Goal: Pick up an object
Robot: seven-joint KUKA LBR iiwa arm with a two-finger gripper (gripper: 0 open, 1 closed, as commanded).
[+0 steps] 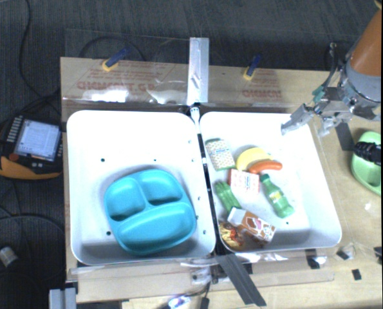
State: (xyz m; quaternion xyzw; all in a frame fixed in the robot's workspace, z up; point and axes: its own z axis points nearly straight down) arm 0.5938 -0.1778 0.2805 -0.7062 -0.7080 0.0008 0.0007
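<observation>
Tool [293, 125] at 2 o'clock over right bin [307, 172], empty; finger state unclear. Green bottle [277, 197] at 5 o'clock of it; blue tray [151, 209] in left bin [88, 140].

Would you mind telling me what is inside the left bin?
The left bin holds a blue divided tray with nothing in its three compartments. Whatever lies beneath the tray is covered.

Two bins [82, 172], one tray [151, 210], perhaps eight items [246, 182]
</observation>
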